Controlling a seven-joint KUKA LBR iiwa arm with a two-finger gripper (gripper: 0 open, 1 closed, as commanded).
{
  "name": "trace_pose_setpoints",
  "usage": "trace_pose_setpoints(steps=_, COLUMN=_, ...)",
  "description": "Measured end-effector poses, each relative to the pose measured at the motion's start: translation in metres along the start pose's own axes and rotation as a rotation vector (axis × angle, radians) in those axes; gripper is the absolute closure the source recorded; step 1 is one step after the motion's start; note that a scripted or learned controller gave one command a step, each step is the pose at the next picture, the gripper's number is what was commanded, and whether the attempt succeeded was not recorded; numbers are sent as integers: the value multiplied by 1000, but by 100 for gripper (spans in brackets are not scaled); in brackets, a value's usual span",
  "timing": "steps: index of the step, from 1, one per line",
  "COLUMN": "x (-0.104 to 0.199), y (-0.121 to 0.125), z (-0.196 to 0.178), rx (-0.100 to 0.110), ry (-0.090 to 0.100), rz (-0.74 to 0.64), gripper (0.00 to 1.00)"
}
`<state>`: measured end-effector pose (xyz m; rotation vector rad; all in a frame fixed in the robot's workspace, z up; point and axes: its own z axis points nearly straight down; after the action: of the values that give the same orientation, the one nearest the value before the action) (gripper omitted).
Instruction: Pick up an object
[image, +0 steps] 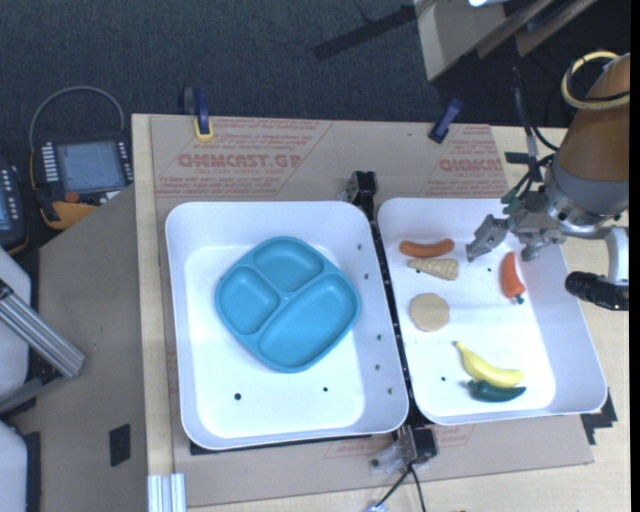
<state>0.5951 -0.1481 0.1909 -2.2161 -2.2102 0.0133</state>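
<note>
Left bin (190, 300): held one blue sectioned plate (288, 315), lying flat near its middle.

Right bin (570, 340): held a sausage (427, 247) and, just below it, a tan wedge-shaped piece (434, 267); a round beige cookie-like disc (430, 312) lower down; a carrot (512, 277) toward the right side; a banana (488, 366) touching a dark green item (497, 392) near the front edge.

Arm: jaws (510, 238) hung spread open above the right bin's upper part, between sausage and carrot, with nothing between the fingers.

Both bins rested on a cardboard-covered tabletop (300, 160).
</note>
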Motion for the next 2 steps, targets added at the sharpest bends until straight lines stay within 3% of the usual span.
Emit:
trace_pose_setpoints(steps=1, x=0, y=3, z=-8, rx=-14, ry=-2, rz=-3, gripper=0)
trace_pose_setpoints(steps=2, x=-9, y=5, z=47, rx=-7, ry=-1, rz=-2, gripper=0)
